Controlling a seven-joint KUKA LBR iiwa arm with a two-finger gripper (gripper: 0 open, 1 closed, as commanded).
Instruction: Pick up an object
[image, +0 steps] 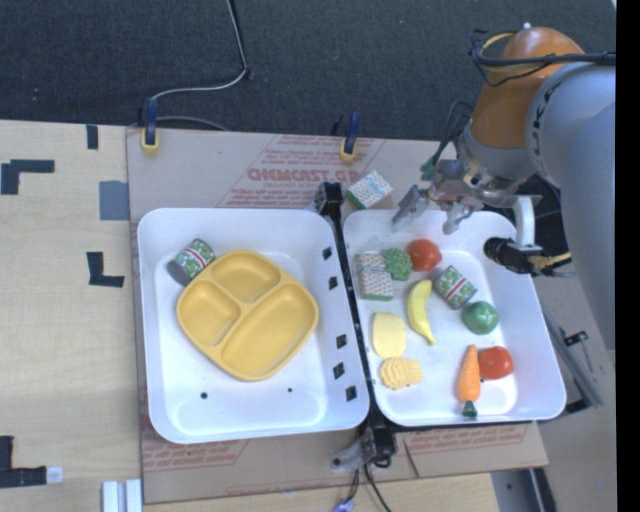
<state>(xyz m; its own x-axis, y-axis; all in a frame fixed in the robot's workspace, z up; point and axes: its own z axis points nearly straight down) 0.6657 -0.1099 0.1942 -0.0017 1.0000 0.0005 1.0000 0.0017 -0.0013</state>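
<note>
**Tool above right bin, nothing gripped; approach step in hand**

Camera view: The tool (432, 207) hangs over the far edge of the right bin (540, 330), its two fingers spread apart with nothing between them. Candidate objects lie in that bin: a tomato (424, 253) nearest the tool, a banana (420, 311), a can (455, 286), a lime (481, 317) and a carrot (468, 374). The left bin (160, 330) holds a yellow plate (247, 313) and a second can (192, 259).

Judgement: no pick is made yet. The next move calls for centring over one item, likely the tomato, then descending with fingers straddling it. The close neighbours leave little room.
</note>
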